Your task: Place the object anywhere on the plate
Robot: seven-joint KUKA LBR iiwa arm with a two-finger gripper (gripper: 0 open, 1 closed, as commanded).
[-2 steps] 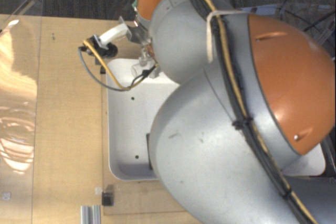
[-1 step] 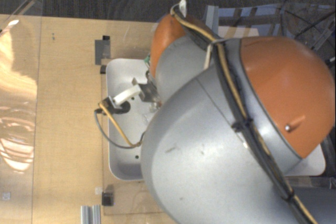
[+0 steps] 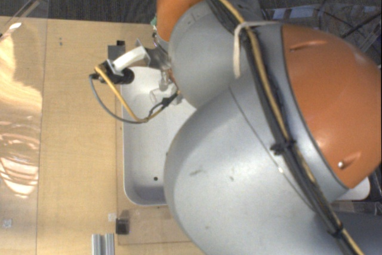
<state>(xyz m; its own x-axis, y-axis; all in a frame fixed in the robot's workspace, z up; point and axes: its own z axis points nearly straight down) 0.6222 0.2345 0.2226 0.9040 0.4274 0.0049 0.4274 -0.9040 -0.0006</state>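
wooden bench (image 3: 65,146) and white bin (image 3: 138,152) beneath grey arm (image 3: 239,152).

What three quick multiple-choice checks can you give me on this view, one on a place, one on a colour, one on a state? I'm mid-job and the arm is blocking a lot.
1. Where does the arm sit in the view?
A. Across the right and centre, over the white bin
B. Far left, over the wooden bench
C. Along the bottom edge alone

2. What colour are the caps on the arm's joints?
A. Blue
B. Orange
C. Green

3. What is the state of the cable near the gripper?
A. Pulled taut and straight
B. Hanging in a slack loop
C. Coiled flat on the bench

Answers: 1 A, the grey body covers most of the bin; 2 B, two orange caps show, one top centre and one right; 3 B, it curves down and back up over the bin's left rim.
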